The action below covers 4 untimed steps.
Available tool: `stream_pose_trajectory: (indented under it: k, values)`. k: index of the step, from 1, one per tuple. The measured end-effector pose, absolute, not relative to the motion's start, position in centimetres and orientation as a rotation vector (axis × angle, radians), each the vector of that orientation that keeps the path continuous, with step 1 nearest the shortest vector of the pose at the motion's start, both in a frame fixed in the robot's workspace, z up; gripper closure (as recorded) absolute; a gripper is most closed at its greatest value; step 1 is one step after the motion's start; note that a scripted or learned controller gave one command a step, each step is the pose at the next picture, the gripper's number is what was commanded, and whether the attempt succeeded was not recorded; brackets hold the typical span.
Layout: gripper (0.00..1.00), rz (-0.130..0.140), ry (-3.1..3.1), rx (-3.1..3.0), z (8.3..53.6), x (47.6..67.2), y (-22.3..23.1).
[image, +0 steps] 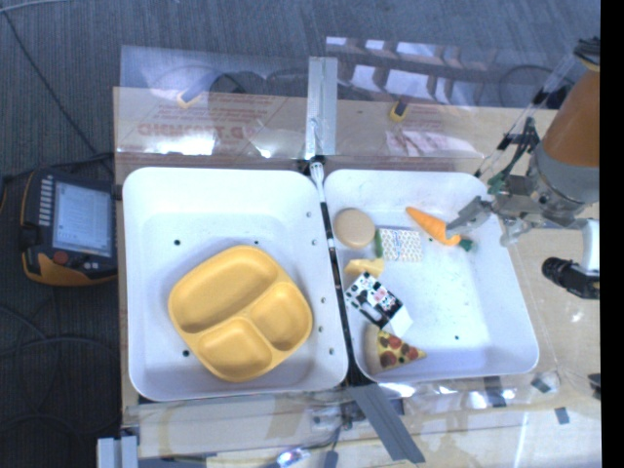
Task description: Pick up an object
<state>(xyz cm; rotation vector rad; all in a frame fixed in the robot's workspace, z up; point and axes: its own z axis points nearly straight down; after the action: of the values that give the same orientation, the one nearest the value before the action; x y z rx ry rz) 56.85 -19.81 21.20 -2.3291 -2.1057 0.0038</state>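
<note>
The right bin (507,310) holds several small objects. An orange carrot (431,223) lies near the back right, with a round tan bun (353,226) to its left and a patterned card (400,245) between them. A yellow wedge (366,266), a black-and-white checkered block (373,298) and a pizza slice (395,350) sit toward the front left. My gripper (490,222) hangs over the bin's right rim, just right of the carrot's green end. It is open, with nothing between its fingers.
The left bin (146,213) holds a yellow divided plate (240,310). A metal divider strip (320,115) runs behind the bins. A handheld pendant (68,222) lies left of the bench. The right half of the right bin has bare floor.
</note>
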Motion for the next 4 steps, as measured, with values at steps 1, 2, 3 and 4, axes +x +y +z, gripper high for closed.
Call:
stream_pose_trajectory:
  k: [1, 2, 3, 4]
  values:
    - [0.00, -0.010, -1.514, -2.759, 10.5, 59.2, -19.1]
    - [0.00, -0.006, -1.576, -2.707, 9.3, 66.3, -20.3]
    - [1.00, -0.002, -1.586, -2.718, 9.9, 66.3, -20.5]
    - [0.00, 0.001, -1.584, -2.709, 9.9, 66.2, -20.2]
